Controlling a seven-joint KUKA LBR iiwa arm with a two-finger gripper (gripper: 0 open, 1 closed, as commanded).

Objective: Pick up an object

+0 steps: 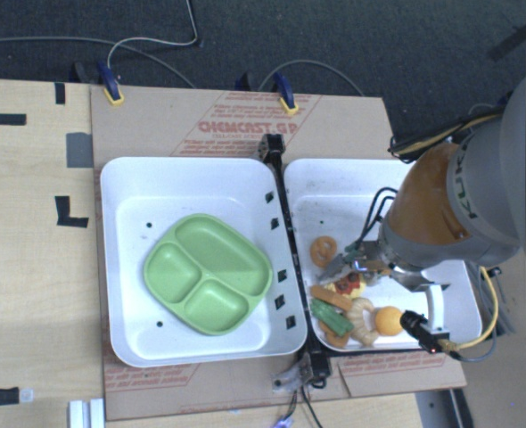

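The gripper (356, 270), whose grasp cannot be told, is lowered at lower right over a heap of toy food (348, 306) in the right bin (334, 178), presumably to reach one piece, while a green plate (208, 273) is left in the left bin (120, 239).

Green divided plate (208, 275) lies in left bin (120, 239). Right bin (334, 194): arm's gripper (357, 266) low over small food items (348, 315) heaped at 6 o'clock.
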